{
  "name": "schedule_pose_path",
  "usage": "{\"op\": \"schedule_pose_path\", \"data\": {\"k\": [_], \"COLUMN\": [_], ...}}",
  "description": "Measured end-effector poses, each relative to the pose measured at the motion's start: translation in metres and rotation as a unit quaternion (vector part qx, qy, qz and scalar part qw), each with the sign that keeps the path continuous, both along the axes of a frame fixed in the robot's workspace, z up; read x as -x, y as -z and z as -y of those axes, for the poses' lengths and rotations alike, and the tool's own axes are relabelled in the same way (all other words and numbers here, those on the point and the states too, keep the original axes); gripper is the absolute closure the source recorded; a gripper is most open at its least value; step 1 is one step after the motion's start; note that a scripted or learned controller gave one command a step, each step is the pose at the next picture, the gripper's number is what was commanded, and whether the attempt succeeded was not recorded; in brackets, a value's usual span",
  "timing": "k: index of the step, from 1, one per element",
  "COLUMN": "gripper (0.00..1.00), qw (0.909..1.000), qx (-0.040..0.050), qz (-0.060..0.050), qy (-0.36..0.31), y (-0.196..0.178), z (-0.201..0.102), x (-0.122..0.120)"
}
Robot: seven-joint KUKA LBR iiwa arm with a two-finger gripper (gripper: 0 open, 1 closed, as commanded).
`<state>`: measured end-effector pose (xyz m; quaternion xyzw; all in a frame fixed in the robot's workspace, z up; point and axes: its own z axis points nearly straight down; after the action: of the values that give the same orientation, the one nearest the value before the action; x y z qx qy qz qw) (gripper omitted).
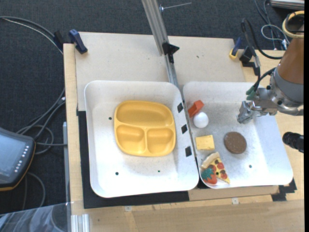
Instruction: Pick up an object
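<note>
Brown and round, a flat patty (235,142) lies on the floor of the right bin (270,175), toward its near half. It is the thing closest to the gripper (244,114), which hangs above the bin just beyond the patty and a touch to the right of it; the two are apart, with bare white floor between them. Nothing sits between the gripper's fingers, and from this angle I cannot tell whether they stand apart or together. The grey arm (289,76) with its orange band comes in from the right edge, over the bin's right wall.

Left of the patty, just beside it, lies a yellow cheese block (204,142). Nearer than the cheese, against the bin's near-left corner, a pizza slice (215,168) with red and green toppings rests on the rim area. Farther along the left wall, a white egg (200,120) lies touching or almost touching a red piece (195,108) just beyond it. All of these are well left of the gripper.

The left bin (96,144) holds a yellow tray (144,128) with three compartments, set about at its middle. A metal rail (155,18) slants down from the far edge to the seam between the bins. Both bins sit on a pale bench (120,57).
</note>
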<state>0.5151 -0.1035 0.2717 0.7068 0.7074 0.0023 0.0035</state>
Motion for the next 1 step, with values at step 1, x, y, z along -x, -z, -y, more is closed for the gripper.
{"op": "schedule_pose_path", "data": {"k": [1], "gripper": [1.00], "qw": [1.0000], "qx": [-0.0005], "qz": [-0.002], "qy": [0.000], "y": [-0.0110], "z": [-0.0002], "x": [-0.0009]}}
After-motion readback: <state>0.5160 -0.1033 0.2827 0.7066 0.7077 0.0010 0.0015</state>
